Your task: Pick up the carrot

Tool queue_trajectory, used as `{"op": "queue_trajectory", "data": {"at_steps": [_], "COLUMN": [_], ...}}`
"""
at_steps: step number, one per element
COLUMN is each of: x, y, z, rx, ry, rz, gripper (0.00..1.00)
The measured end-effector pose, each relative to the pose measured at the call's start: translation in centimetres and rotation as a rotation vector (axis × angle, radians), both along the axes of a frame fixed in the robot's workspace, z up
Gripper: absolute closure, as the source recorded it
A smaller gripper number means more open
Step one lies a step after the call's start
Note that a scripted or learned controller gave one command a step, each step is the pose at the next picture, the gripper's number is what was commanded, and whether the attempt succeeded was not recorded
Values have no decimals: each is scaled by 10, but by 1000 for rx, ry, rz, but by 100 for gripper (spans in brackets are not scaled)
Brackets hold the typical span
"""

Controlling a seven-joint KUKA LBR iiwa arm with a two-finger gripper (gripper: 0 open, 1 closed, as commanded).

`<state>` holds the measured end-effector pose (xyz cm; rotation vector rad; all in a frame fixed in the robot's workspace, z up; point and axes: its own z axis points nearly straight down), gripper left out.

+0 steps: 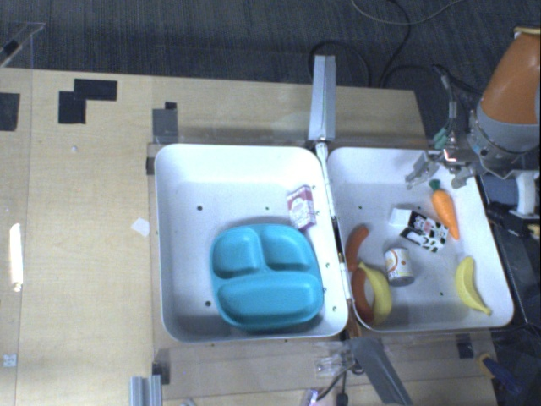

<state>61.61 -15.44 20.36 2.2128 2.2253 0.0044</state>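
camera view: the carrot [445, 213] lies in the right bin [372, 163], near its far right side, orange body running toward the near right with the green top pointing up toward the gripper [438, 172]. the gripper hangs over the far right part of that bin, directly above the carrot's green end; its two fingers are spread apart, with nothing between them. the carrot's top sits just below the gap of the fingers, apart from them or barely near, contact cannot be judged. just left of the carrot lies a black-and-white patterned packet [425, 230], with a small white block [399, 216] beside it. a small can [398, 266] stands nearer the front. a yellow banana [470, 286] lies at the near right corner. a second banana [377, 289] rests against a brown sausage [357, 245] along the bin's left wall. the left bin [182, 227] holds a blue divided plate [266, 275] and a small wrapper [301, 207].
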Motion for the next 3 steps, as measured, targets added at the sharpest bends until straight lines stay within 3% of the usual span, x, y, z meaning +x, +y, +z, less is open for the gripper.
{"op": "queue_trajectory", "data": {"at_steps": [1,2,3], "x": [-3,55,-1], "y": [-46,-21,-26], "z": [-105,-49,-111], "rx": [-2,-1,-1], "ry": [-5,-5,-1], "rz": [-23,-59,115], "gripper": [0,0,0]}}
